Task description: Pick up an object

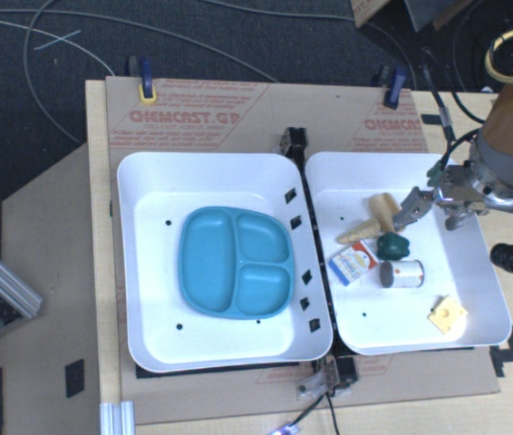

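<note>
Bench is a brown board clamped down over dark carpet with loose cables trailing around, and two white bins sit side by side on it. Nearest the camera in the right bin (474,329) there's a small yellow block (447,315), off on its own. A bit further back is the cluster: a little can (401,273), a red-and-blue packet (351,264), a dark green lump (392,245) and a tan wooden piece (374,217), all bunched up and touching. The gripper (412,208) hangs right over that pile, probably lining up a grab, with nothing between its fingers; can't tell if they're spread. The left bin (139,243) just holds a blue divided plate (236,262).
</note>
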